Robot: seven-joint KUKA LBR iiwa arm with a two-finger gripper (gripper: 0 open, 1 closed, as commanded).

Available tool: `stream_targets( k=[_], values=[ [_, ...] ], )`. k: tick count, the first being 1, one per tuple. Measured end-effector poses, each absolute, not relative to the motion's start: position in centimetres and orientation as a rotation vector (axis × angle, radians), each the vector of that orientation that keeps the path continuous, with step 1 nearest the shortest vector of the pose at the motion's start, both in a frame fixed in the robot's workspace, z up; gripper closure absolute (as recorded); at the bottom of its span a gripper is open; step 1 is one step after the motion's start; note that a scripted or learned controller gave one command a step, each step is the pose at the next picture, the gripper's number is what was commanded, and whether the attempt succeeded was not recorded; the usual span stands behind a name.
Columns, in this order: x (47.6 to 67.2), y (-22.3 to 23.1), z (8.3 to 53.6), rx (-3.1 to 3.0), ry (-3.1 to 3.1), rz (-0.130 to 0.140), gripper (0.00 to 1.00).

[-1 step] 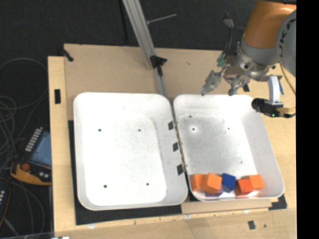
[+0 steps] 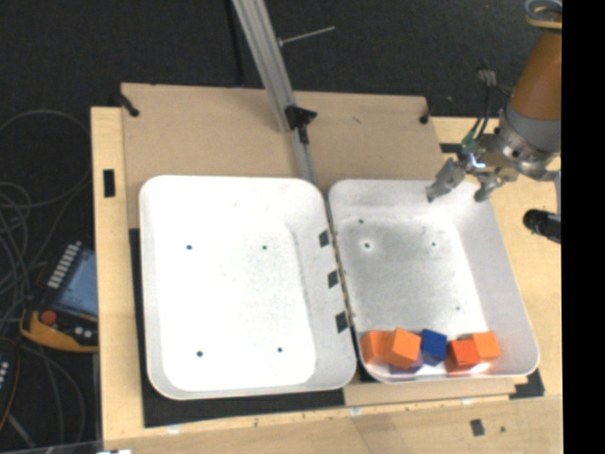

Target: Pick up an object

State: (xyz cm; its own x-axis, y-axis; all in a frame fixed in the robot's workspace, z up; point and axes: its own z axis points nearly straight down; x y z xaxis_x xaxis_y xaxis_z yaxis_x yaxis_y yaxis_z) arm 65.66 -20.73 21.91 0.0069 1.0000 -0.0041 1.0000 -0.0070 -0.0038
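At nine o'clock, off the bench's left edge, an orange-and-grey handheld controller lies on the dark floor among loose black cables. The tan bench carries two shallow white bins side by side. The left bin sits just left of centre. A slanted metal rail runs from twelve o'clock down to the seam between the bins, with a small black clamp partway along it.

The right bin lies right of centre. Its objects are gathered along the near wall at about five o'clock: an orange block touching a second orange block, then a blue block just beside that, then two more orange blocks, one touching the other. Something purplish shows under the second orange block, too small to make out.

At two o'clock, the gripper hangs over the far right corner of the right bin, well apart from the blocks. Its two fingers spread apart, one pointing toward the bin's middle, and nothing sits between them. Above it the grey wrist rises into the orange band at the right edge.
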Motion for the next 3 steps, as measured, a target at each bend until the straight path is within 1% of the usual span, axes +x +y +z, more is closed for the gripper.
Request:
stream_targets(
  k=[1,2,3],
  values=[
    [63.1,-14.6,18.8,2.218,2.229,-0.002,0.0],
    [57.7,-21.5,10.0,2.231,2.217,-0.011,0.0],
    [55.3,-15.0,17.9,2.212,2.225,0.008,0.0]
  ],
)
